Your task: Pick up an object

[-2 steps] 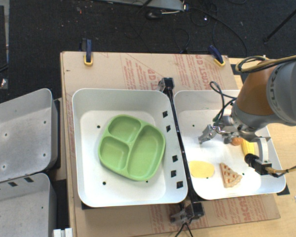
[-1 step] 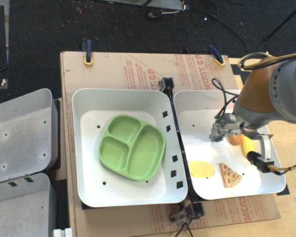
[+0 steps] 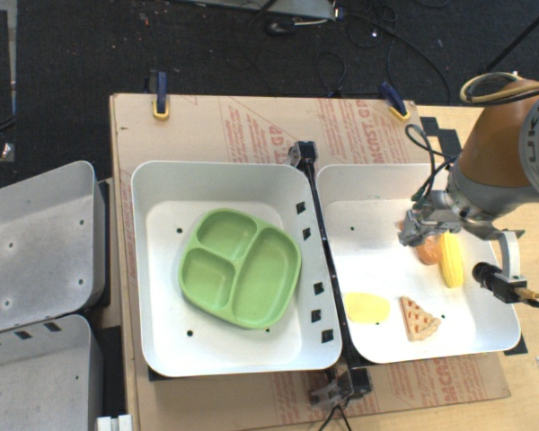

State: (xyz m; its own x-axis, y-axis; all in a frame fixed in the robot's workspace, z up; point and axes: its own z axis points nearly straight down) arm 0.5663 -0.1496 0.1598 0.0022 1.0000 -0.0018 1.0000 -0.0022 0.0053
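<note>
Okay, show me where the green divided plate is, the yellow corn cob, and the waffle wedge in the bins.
green divided plate (image 3: 240,267): camera view, on the ridges between its compartments.
yellow corn cob (image 3: 451,260): camera view, mid-length of the cob.
waffle wedge (image 3: 419,318): camera view, centre of its gridded face.

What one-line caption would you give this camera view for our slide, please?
The gripper lowered over an orange item and yellow corn.

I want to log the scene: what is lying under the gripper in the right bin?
Under the gripper an orange object peeks out beside a yellow corn cob. Its upper part is covered, so its shape is unclear.
</note>
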